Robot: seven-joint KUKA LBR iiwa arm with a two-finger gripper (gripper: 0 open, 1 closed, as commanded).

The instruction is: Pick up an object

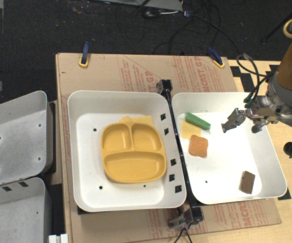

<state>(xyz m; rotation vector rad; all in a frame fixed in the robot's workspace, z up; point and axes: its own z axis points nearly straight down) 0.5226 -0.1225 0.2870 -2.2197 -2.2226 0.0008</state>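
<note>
Two bins: a pair of shallow white bins sat side by side on the cardboard-covered table point(115, 72), the left bin point(80, 135) and the right bin point(267, 151).
Arm: the grey-and-orange arm point(287, 80) reached in over the right bin's upper right part.
Tray: a yellow divided tray point(134, 152) lay in the left bin.
Jaws: the gripper point(243, 120) hung above bare bin floor with its jaws spread apart and nothing between them.
Candidates: an orange sponge-like block point(198, 146) touched a pale yellow piece point(188, 130), with a green bar point(197, 121) lying on that piece's upper edge; a brown block point(247, 182) sat well apart, near the right bin's lower corner.
Progress: nothing was lifted; choosing, descending, closing and raising all appeared left to do.
Obstacles: the three clustered pieces crowded one another near the divider point(175, 140), which could hamper a clean grasp; the brown block looked easier.
</note>
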